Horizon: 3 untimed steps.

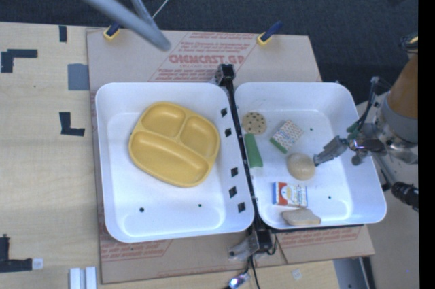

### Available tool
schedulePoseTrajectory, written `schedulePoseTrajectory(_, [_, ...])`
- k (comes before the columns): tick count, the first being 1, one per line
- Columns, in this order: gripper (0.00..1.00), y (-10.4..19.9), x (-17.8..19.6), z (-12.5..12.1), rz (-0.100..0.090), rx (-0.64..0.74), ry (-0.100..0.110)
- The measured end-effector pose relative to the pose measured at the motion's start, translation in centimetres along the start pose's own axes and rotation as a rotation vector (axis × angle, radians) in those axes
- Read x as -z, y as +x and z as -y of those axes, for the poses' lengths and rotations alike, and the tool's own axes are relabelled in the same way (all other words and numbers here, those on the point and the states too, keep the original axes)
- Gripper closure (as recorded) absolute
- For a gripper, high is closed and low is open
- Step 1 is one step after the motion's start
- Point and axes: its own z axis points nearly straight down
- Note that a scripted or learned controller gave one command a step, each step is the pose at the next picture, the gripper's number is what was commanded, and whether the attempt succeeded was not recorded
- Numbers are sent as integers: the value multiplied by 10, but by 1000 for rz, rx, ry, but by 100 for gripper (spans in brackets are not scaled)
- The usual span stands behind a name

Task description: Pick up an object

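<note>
Nothing picked yet. Gripper (pixel 327 151) low in right bin (pixel 340 98), just at 3 o'clock of the ball (pixel 301 166); can't tell if it touches. Jaw state unreadable. Cookie (pixel 254 121), green stick (pixel 253 150), carton (pixel 291 194) lie loose. Grasp and lift remain.

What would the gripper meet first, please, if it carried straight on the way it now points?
Most likely the round beige ball in the right bin. The gripper points leftward and its tip lies just beside the ball. Its height above the bin is unclear from this view, so it might pass over.
</note>
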Motion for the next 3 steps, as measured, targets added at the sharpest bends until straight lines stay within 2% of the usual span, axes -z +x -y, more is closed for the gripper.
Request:
schedulePoseTrajectory(1, [0,-4,-46,6,-1,-2,4])
schedulePoseTrajectory(2, [0,-10,-99,0,-1,-1,5])
schedulePoseTrajectory(3, [0,-10,-132,-2,1,-3,-8])
